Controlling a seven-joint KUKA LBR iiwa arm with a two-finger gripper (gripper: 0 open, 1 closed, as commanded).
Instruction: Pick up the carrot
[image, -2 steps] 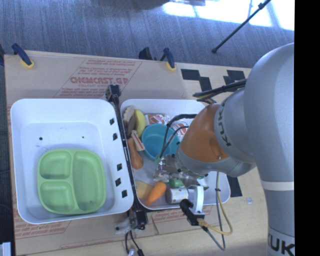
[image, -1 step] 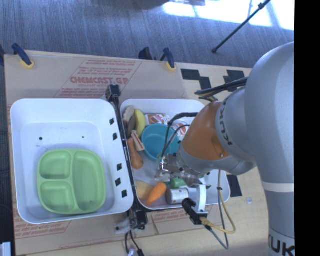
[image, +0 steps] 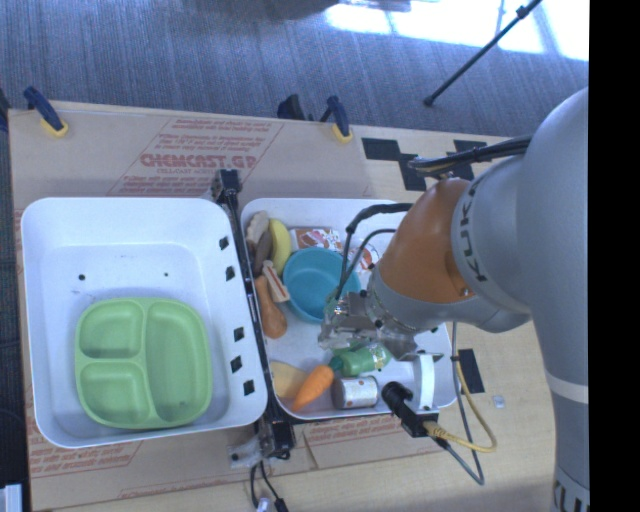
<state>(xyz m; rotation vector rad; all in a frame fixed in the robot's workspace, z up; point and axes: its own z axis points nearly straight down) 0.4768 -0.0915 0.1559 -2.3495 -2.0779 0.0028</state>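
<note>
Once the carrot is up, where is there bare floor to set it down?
Left bin: bare floor behind and around the green plate. Right bin: crowded; the carrot sits among a can, blue bowl and banana, under the gripper.

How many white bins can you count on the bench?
2. The left bin holds a green tray; the right bin holds the carrot and other items, partly under the arm.

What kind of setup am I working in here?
Most likely a robot lab test bench: two white bins clamped side by side on protective-paper-covered board, toy food like the carrot, a green divided plate, and grey carpet beyond.
</note>
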